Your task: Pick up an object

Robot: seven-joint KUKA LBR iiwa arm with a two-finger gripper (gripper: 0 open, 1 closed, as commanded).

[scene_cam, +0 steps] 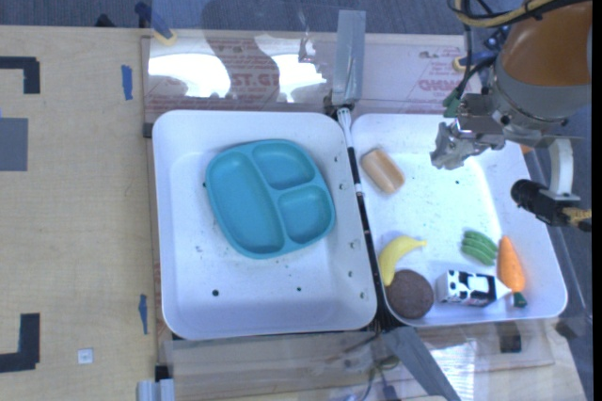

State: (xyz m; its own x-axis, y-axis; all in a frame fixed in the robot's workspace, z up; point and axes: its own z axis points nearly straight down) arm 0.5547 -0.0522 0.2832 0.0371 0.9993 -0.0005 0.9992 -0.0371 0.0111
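Approach step: gripper (451,154) hangs above the right bin (428,201), nothing held; jaw state, cannot tell. Nearest target: bread roll (382,170), just left. You'd shift left, then descend.

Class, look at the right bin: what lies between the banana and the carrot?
In the camera view, the green vegetable lies between the banana and the carrot.
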